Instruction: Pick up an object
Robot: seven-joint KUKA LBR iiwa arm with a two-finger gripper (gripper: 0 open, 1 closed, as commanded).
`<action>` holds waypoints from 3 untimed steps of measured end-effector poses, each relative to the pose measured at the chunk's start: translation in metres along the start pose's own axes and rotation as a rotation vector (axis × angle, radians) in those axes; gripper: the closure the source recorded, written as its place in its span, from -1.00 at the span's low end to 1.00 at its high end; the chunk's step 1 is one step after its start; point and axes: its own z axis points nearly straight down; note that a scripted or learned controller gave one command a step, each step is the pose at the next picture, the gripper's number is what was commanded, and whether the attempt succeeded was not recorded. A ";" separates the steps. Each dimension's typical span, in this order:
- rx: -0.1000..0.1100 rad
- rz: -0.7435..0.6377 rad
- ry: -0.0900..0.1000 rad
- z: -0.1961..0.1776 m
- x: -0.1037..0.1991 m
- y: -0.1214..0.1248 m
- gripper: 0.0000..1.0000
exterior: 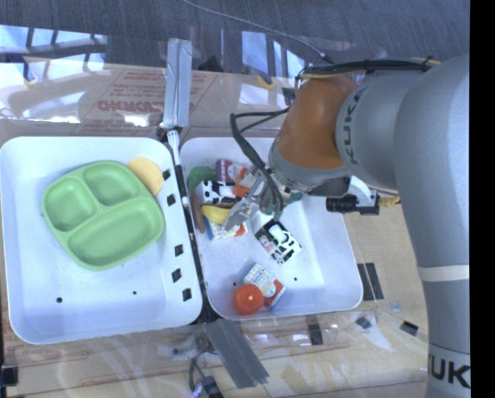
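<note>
nearest my camera, the grey arm (413, 164) reaches in from the right, orange band over the right bin (330, 272). i see the jaws (249, 208) low among a clutter of small objects there: a yellow piece (215, 214), a black-and-white toy (278, 242), a green item (200, 177). i cannot tell how wide they stand. an orange ball (247, 299) lies near the front rim. the left bin (31, 305) holds a green divided plate (103, 214) and a yellow object (146, 173).
</note>
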 end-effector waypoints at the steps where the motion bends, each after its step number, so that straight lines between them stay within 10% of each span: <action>1: 0.010 0.209 0.027 0.001 -0.018 0.019 -1.00; 2: -0.005 0.333 0.005 0.001 -0.006 0.019 -1.00; 3: -0.005 0.794 0.008 0.003 0.018 0.004 -1.00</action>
